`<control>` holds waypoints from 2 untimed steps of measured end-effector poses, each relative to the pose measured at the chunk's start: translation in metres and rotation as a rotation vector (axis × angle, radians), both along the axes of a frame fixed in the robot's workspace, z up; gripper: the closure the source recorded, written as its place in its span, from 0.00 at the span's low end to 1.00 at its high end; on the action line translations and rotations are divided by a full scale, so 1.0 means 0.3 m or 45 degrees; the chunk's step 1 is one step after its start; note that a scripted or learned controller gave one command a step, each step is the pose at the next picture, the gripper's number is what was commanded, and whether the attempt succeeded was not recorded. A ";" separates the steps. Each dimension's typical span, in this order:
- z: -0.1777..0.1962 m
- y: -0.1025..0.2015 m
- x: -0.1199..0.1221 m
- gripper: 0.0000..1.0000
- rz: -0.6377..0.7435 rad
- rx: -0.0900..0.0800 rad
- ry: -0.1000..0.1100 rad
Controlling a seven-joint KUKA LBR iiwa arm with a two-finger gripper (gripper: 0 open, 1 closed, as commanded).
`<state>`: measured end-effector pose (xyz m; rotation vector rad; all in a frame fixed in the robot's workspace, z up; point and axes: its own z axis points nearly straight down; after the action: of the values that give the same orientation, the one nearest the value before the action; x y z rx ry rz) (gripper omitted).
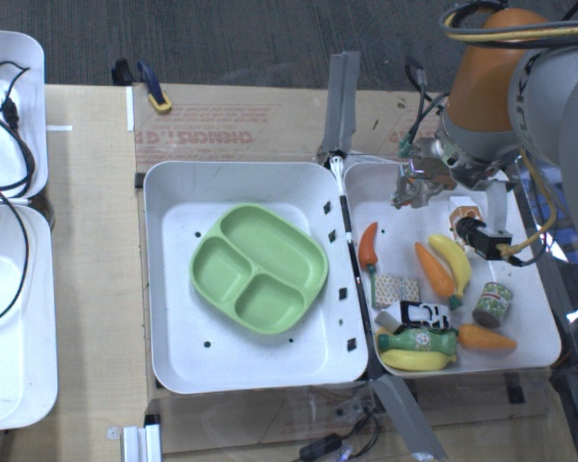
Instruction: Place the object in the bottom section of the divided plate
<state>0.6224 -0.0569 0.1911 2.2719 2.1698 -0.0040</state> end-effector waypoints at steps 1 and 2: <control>0.000 0.267 -0.074 1.00 0.194 0.001 0.002; -0.003 0.343 -0.253 1.00 0.122 0.001 0.003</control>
<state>0.5464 0.0462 0.1903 2.1668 2.2781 -0.0062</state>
